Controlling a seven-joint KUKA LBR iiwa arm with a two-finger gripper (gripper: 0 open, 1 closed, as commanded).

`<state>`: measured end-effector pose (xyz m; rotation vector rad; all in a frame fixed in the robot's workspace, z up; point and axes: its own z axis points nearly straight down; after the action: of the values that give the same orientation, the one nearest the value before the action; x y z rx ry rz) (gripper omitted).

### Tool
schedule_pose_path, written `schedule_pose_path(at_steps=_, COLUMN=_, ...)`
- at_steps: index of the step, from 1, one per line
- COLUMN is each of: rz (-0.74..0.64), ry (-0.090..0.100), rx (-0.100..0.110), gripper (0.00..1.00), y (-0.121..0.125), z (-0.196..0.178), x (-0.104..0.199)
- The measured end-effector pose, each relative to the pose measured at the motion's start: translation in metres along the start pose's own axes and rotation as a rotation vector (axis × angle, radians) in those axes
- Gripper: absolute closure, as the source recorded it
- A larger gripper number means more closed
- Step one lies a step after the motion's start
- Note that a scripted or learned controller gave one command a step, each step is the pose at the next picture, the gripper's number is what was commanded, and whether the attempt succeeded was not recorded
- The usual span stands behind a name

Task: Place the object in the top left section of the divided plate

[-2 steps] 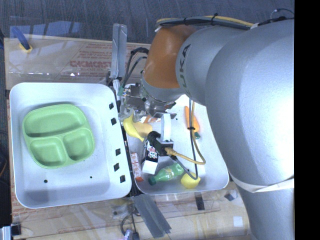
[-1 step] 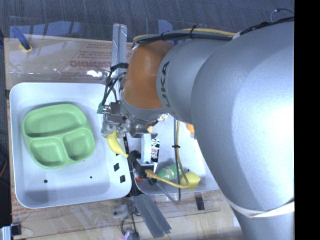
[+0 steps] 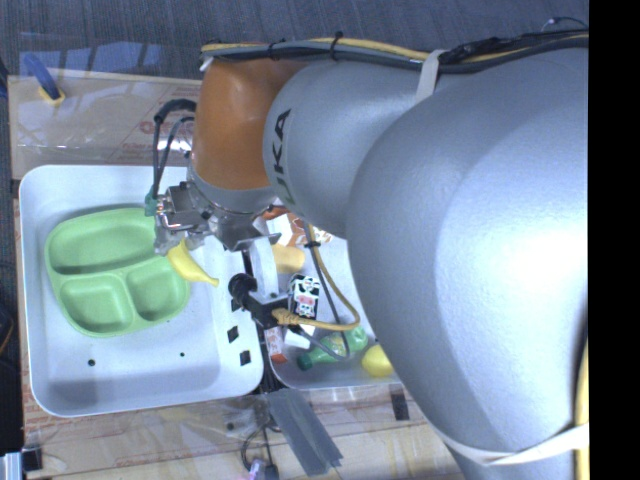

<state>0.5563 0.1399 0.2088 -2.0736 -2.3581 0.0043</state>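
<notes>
A robotics lab: a big grey industrial arm (image 3: 450, 218) with exposed cables (image 3: 330, 44) reaches over a wooden bench (image 3: 90, 108) carrying two white bins (image 3: 40, 368) of toy items (image 3: 335, 346), with grey carpet (image 3: 120, 8) beyond the far edge.

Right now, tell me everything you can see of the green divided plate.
The pale green divided plastic plate lies flat in the left white bin, toward its upper left. It is rounded, with raised ridges splitting it into three sections: one long one across the top and two smaller ones below. All three look bare. A small yellow banana-shaped toy sits at its right rim, just under the arm's claw; whether the toy touches the plate is unclear.
</notes>
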Motion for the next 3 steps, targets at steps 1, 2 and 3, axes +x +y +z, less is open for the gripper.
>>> schedule_pose_path(at_steps=1, rz=0.001, ry=0.0, rx=0.0, gripper=0.0, y=0.0, z=0.0, x=0.0)
schedule_pose_path(at_steps=2, rz=-0.236, ry=0.001, rx=0.003, gripper=0.0, y=-0.043, z=-0.012, x=-0.04)
schedule_pose_path(at_steps=3, rz=-0.61, ry=-0.002, rx=-0.003, gripper=0.0, y=-0.055, z=-0.084, x=-0.056)
